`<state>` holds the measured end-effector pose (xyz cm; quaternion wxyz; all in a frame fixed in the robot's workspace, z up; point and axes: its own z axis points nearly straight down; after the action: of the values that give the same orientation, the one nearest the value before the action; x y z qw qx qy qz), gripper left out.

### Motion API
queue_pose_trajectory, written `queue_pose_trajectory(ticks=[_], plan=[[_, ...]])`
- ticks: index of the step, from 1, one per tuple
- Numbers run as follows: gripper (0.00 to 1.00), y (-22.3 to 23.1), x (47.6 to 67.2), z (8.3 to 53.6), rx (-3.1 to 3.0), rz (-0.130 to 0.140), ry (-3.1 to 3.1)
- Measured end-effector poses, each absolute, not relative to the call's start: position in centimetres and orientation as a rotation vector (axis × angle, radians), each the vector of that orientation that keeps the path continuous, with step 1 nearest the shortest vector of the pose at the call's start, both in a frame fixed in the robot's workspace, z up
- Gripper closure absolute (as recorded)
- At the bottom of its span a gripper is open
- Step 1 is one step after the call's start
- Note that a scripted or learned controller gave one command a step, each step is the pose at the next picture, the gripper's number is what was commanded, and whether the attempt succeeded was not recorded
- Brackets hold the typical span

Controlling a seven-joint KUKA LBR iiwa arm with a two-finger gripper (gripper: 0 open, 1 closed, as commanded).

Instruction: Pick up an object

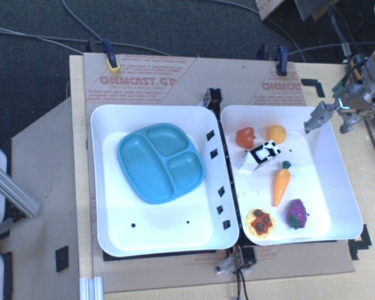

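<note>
Fig.: My gripper (330, 119) hangs w/ jaws spread, holding nothing, over the right bin's (337, 167) far right corner. Carrot (281, 185) lies mid-bin, well apart. Risk: toys near the divider sit crowded, so I may nudge neighbours.

I work at a lab test bench: a clamped board (175, 80) carrying two white bins (106, 167), loose cables (81, 11) trailing over dark carpet, aluminium framing (9, 186) alongside.

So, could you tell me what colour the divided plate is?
Light blue divided plate, in the camera view.
</note>
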<state>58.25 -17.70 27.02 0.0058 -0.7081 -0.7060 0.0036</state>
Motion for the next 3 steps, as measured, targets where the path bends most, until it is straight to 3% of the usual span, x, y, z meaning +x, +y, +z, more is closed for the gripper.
queue_pose_trajectory(ticks=[1, 3], plan=[[0.0, -17.6, 58.5, 27.7, -2.221, 0.0, -2.221], [0.0, -17.4, 57.7, 18.7, -2.217, 0.004, -2.217]])
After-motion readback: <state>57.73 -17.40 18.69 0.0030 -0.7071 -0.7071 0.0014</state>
